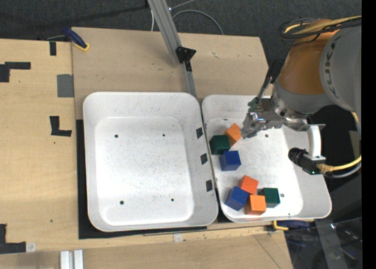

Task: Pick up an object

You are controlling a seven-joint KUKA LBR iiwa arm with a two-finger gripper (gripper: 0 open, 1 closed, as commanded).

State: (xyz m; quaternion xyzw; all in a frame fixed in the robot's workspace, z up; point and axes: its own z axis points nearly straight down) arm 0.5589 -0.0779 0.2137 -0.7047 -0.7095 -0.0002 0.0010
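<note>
The arm's orange band [305,65] looms nearest, and below it the gripper [251,125], its grip state impossible to tell, hovers just beside the orange block [234,133] in the right bin [311,200], so descend centred, clear of the green block [220,143].

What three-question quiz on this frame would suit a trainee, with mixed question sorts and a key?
1. True or false: every block lies in the right bin.
2. Which block is nearest the gripper? A blue, B orange, C green.
3. How many blocks form the cluster at the bin's near edge?

Key: 1 true. 2 B, the orange block, beside a green block and a blue block. 3 four: blue, two orange, green.
</note>
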